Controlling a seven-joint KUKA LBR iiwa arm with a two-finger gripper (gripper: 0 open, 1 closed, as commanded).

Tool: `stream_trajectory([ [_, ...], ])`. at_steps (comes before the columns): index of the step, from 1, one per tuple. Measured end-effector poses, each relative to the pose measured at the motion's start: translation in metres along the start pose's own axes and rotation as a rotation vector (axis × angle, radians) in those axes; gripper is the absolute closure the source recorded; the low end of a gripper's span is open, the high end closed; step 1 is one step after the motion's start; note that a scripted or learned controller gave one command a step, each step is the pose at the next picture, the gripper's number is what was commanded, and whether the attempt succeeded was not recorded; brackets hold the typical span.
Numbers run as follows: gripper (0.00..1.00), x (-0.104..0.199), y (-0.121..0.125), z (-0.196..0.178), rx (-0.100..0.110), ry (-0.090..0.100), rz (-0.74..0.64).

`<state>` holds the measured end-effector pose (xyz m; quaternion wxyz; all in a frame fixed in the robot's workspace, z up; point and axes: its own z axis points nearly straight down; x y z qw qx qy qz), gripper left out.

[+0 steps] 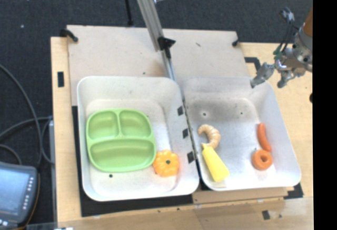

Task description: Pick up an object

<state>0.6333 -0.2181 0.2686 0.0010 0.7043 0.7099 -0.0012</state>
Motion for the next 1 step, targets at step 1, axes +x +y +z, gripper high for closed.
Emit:
stream_trajectory([
  [1,0.00,0.1027,-0.0888,-0.0122,0.000,0.004,0.002],
])
